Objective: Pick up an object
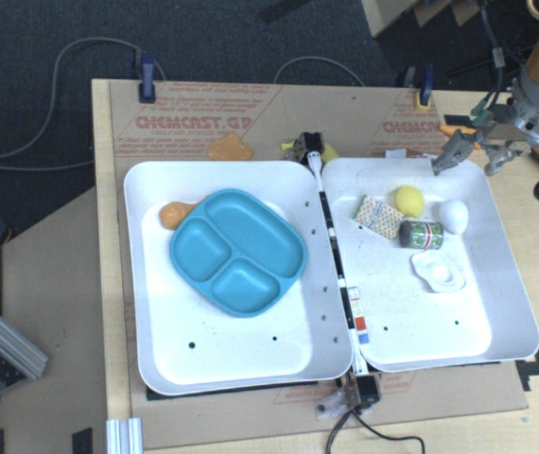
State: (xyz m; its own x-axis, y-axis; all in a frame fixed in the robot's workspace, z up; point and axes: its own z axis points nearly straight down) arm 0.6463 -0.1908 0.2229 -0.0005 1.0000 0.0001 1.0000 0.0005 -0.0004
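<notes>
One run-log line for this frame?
phase: approach | gripper: open, holding nothing, above right bin far edge | nearest: yellow ball, can | blue tray: left bin

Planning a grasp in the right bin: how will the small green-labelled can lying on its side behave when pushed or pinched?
The can lies on its side, so a nudge would probably roll it. It looks rigid, likely firm between fingers, though its round wall may slip. The yellow ball and white ball sit close by, so it may bump them.
</notes>
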